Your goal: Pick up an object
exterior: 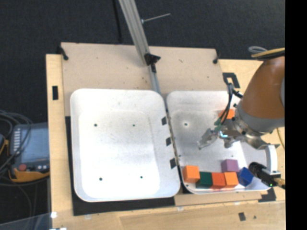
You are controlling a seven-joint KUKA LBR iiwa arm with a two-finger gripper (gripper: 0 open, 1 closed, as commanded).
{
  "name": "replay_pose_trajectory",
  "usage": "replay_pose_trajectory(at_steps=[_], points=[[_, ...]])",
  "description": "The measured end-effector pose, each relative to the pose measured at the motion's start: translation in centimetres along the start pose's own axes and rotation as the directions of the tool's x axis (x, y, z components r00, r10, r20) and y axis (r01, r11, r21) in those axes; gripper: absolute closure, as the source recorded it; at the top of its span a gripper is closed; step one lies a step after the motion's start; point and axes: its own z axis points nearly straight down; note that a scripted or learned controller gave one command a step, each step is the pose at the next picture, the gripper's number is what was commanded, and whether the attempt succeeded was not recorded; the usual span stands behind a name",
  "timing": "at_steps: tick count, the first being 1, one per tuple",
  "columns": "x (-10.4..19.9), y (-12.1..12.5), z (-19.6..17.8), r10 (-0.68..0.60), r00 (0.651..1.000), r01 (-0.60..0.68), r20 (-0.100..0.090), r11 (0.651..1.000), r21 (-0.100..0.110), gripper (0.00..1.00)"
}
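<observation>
My gripper [207, 139] hangs over the middle of the right bin [192, 111], its grey fingers pointing left and down with nothing visible between them. Several small blocks lie along that bin's front edge: an orange block [192, 173], a dark green block [205, 179], two more orange blocks [224, 179], a blue block [245, 176] and a purple block [230, 165]. Another orange block [227, 114] peeks out behind the wrist near the bin's right side. The gripper is well apart from the front row of blocks.
The left bin [120, 143] lies beside the right one, with small clips along the divide. A slanted metal rail [136, 30] runs from the top toward the bins. The arm's orange band [266, 87] covers the right bin's far right side.
</observation>
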Motion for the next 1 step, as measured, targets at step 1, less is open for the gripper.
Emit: replay_pose_trajectory(at_steps=[1], points=[[-0.03,0.11,-0.25,0.004,1.0,-0.004,0.001,1.0,-0.007,0.0]])
